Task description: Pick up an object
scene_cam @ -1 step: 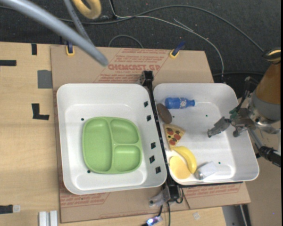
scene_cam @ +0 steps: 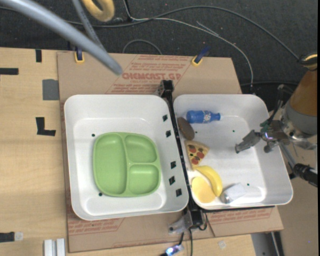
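Fingers (scene_cam: 249,142) seemingly empty over right bin (scene_cam: 258,106), bottle (scene_cam: 202,116) well apart

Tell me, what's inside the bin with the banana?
The right bin holds a banana lying on a yellow disc, a pizza slice, a blue bottle, a brown thing and a white piece. Whatever lies under the banana is hidden.

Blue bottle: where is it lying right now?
The blue bottle lies on its side near the far edge of the right bin, just beyond the brown object.
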Controlling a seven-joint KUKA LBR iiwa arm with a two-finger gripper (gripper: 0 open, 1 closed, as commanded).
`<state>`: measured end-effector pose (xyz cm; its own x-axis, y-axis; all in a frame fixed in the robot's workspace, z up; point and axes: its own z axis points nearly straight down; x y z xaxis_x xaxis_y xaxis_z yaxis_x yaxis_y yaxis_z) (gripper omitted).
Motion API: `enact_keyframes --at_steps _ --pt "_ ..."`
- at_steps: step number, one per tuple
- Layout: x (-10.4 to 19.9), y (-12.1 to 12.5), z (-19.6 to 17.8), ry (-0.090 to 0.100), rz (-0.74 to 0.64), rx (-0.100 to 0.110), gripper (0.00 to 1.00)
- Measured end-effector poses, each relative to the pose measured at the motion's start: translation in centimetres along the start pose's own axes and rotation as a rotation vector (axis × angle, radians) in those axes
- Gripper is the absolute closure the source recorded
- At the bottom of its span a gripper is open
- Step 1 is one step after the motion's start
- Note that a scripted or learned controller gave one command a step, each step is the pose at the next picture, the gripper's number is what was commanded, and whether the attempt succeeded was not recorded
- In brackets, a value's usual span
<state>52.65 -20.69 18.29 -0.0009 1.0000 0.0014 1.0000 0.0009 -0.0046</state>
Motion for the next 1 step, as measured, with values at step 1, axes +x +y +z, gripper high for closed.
enact_keyframes --at_steps 1 --pt "0.17 0.11 6.55 0.001 0.000 0.006 0.00"
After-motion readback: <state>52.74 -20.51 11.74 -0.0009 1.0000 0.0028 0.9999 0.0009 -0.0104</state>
